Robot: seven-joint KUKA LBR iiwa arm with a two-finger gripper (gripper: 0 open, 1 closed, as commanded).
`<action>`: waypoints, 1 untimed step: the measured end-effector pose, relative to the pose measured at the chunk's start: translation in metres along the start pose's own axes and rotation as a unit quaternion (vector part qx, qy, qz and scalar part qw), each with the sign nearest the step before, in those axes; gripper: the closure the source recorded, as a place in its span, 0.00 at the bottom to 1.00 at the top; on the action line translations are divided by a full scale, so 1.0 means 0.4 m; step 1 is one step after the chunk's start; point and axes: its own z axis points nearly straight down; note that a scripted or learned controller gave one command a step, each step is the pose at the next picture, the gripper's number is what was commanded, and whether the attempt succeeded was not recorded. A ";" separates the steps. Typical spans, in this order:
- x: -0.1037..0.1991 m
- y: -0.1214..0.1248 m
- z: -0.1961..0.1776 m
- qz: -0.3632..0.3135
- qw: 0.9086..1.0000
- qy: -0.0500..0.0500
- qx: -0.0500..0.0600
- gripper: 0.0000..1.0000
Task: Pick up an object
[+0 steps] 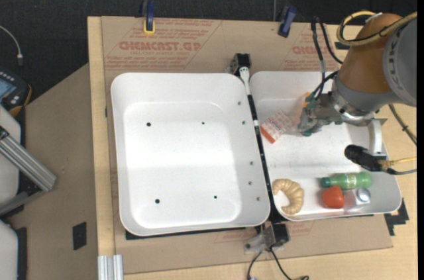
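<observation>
Camera view, status: pick not complete. Grey arm w/ orange band (371,60) reaches into the right shallow white bin (291,88). Tool (310,124) sits low over the bin floor, just right of a small clear plastic packet w/ orange-red end (277,124). No object seen between the tool's tips, so no grasp confirmed. Tool opening: cannot tell; the tips merge into a dark blur against the wrist.

Candidate objects, all ref. the right bin: packet at its left-centre, near the divider; tan croissant-shaped item (289,195) at the front-left corner; green bottle w/ pale cap (346,181), red tomato-like item (332,197) and a clear lidded item (360,196) along the front wall.

Remaining: close on one object, lift clear.

Hard to read: contact between tool and packet; the clear item's identity. The arm's upper part is cut off at frame right.
</observation>
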 end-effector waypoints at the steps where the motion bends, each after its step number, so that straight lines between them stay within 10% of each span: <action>1: 0.000 -0.001 0.002 0.000 1.000 0.000 0.000 0.00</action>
